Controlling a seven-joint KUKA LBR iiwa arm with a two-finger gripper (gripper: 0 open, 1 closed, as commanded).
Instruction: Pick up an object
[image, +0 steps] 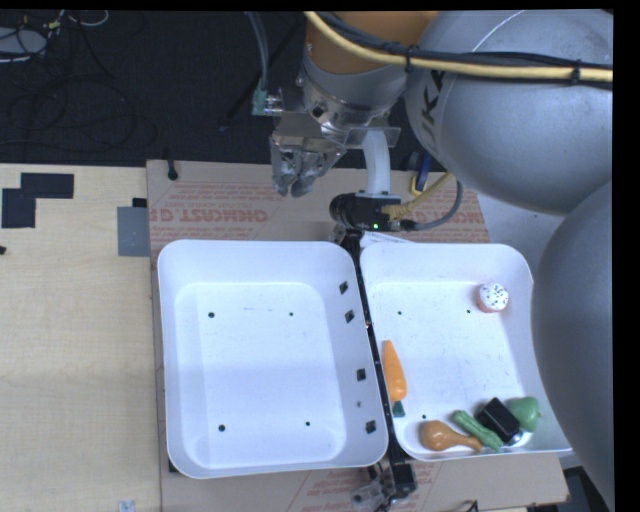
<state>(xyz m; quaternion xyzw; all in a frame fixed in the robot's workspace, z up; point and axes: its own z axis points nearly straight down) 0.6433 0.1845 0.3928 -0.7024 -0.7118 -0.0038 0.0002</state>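
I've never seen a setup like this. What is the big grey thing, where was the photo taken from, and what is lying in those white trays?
The big grey shape is a robot arm reaching in from the right; the single camera looks down from above at a slant. At its tip is a small two-finger gripper, hanging above the bench beyond the trays, with nothing seen in it. Two shallow white bins sit side by side. In the right bin lie an orange carrot-like piece, a small speckled white ball, a tan pear-shaped toy, a green piece and a black block. The left bin is beside it.
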